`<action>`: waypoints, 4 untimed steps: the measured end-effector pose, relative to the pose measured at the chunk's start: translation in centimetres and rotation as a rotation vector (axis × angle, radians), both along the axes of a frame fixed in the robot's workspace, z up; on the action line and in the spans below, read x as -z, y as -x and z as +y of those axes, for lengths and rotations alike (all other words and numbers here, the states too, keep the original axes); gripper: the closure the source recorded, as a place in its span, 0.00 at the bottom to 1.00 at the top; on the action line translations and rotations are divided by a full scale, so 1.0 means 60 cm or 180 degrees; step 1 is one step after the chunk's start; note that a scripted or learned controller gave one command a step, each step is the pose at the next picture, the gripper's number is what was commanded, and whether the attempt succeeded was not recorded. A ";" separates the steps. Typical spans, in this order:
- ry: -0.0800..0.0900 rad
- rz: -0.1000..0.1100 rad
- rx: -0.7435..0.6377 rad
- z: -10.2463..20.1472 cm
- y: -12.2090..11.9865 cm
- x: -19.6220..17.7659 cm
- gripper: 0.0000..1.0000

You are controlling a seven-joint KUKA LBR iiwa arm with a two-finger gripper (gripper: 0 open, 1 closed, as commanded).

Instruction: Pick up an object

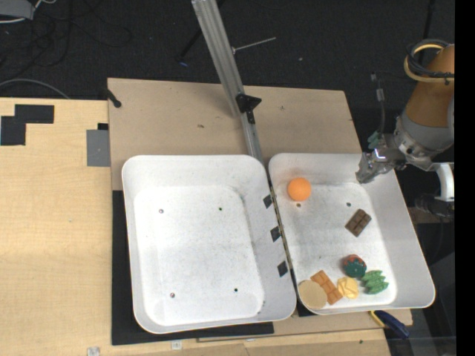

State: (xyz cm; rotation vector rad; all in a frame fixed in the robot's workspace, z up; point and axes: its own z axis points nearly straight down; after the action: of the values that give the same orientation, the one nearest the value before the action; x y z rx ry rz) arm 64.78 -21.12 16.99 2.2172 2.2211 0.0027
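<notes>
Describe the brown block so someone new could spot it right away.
Look in the right bin, near its right side, about halfway down. The brown block lies there alone, tilted, below the end effector. It is dark and rectangular, unlike the round orange ball.

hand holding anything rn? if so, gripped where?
Nothing held. The hand hovers at the far right edge of the right bin, nothing between its fingers. The orange ball and brown block lie apart from it in the bin.
</notes>
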 end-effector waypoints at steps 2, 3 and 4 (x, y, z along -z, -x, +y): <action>0.0001 -0.0001 -0.0003 -0.006 0.002 -0.137 1.00; -0.0014 0.0021 -0.0009 0.093 0.019 -0.122 1.00; -0.0011 0.0021 -0.0008 0.180 0.010 -0.114 1.00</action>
State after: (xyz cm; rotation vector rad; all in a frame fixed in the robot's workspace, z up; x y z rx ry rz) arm 64.18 -10.35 23.82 2.2196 2.2288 -0.0006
